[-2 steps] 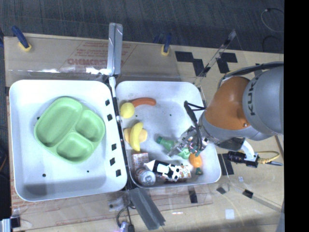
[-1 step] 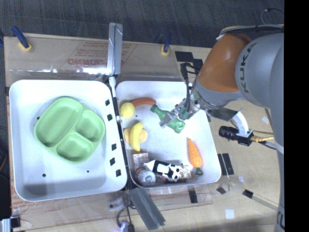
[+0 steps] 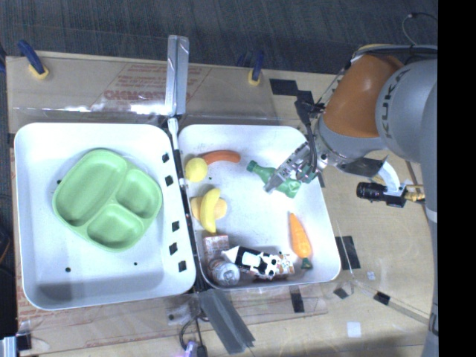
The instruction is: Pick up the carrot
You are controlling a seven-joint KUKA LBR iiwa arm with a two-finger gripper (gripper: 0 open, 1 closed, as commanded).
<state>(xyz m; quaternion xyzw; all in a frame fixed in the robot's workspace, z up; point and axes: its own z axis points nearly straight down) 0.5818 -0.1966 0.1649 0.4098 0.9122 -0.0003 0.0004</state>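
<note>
Grey two-finger gripper [image 3: 286, 177] over the green plastic bottle [image 3: 272, 177]; jaw state unclear. Tapered orange carrot [image 3: 299, 235] lies near, below the bottle.

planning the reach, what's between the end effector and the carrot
In the camera view, bare white bin floor lies between the end effector and the carrot. The green bottle sits right at the end effector, not in that stretch.

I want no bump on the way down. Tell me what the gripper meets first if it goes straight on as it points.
Most likely the green bottle: the gripper points down-left right over it. The carrot lies off that line, nearer the camera. Height is unclear.
</note>
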